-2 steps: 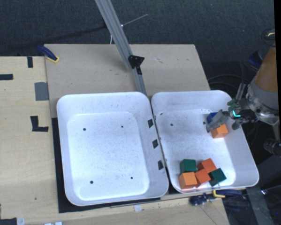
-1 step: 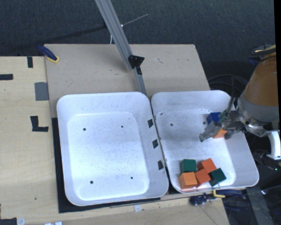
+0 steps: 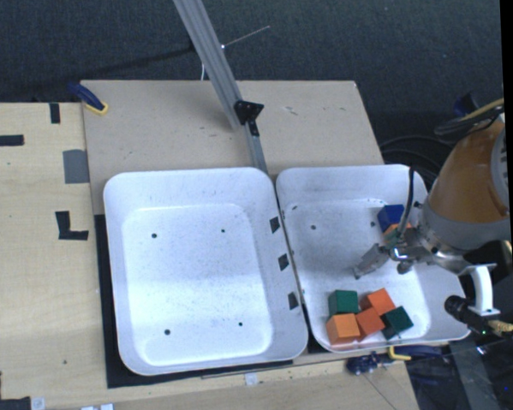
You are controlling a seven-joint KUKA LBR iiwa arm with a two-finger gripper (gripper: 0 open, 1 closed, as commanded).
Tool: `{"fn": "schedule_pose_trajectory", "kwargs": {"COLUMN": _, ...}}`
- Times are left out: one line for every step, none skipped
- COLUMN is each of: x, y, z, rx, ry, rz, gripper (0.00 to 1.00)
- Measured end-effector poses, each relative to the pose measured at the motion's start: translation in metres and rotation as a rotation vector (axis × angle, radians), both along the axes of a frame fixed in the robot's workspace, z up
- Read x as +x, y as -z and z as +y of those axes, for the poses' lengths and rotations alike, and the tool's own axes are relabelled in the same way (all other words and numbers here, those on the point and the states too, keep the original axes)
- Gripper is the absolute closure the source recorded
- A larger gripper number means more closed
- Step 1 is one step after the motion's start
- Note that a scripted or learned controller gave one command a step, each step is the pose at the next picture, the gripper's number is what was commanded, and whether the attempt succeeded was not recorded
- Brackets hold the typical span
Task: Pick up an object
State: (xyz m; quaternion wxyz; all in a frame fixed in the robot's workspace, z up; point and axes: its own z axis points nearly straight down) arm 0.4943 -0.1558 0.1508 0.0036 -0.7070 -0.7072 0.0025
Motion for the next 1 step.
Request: {"fn": "schedule_pose_trajectory", "kwargs": {"x": -0.0020, "y": 0.0543, "z": 0.0010, "rx": 0.000, "ry": -0.001, "rz": -0.001, "gripper": 0.00}}
